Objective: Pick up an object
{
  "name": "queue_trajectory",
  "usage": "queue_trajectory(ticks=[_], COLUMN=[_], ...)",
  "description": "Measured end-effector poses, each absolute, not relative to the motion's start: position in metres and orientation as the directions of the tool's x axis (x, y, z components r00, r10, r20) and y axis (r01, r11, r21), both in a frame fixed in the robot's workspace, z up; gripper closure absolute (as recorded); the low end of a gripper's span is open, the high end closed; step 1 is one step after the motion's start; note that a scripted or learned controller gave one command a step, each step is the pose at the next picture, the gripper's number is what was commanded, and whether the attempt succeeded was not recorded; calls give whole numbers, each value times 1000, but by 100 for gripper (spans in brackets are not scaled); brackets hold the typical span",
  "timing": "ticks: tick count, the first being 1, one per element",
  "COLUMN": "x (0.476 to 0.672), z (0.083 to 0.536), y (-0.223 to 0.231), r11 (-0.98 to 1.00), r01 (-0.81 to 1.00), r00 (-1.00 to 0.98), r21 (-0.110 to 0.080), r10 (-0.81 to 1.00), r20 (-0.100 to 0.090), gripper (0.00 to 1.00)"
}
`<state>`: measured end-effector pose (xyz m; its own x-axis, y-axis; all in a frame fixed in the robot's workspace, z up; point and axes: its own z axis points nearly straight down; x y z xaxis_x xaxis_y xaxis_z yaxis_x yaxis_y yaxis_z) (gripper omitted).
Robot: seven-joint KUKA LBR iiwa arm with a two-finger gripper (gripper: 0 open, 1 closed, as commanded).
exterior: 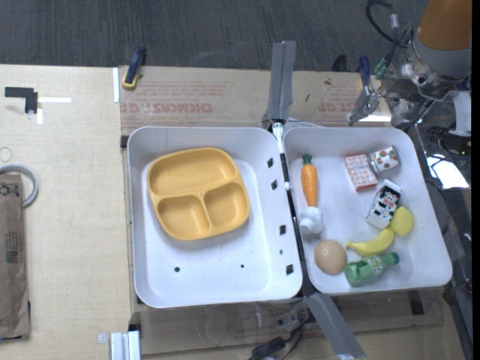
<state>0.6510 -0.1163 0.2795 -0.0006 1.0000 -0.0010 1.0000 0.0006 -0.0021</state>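
Your candidate objects lie in the right bin. A carrot lies along its left wall, with a small white object, too blurred to identify, just below the carrot's tip. Further down sit a tan ball, a green bottle on its side, and a banana touching a lemon. Toward the bin's far right corner lie two red-and-white cartons and a black-and-white carton; their printing is illegible.

The gripper hangs over the bin's far rim, apart from every object; you cannot tell from this angle how its jaws stand. The arm's orange band is cut off at the frame's top right.

Left of this bin, the left bin holds a yellow divided tray. Both rest on a cardboard sheet over a pale bench.
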Motion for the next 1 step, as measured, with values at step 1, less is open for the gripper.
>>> queue_trajectory(ticks=[1], x=[567], z=[172], y=[-140], r11=[-202], r01=[979], r00=[202], r21=[-4], r10=[979], r20=[-1], gripper=[0])
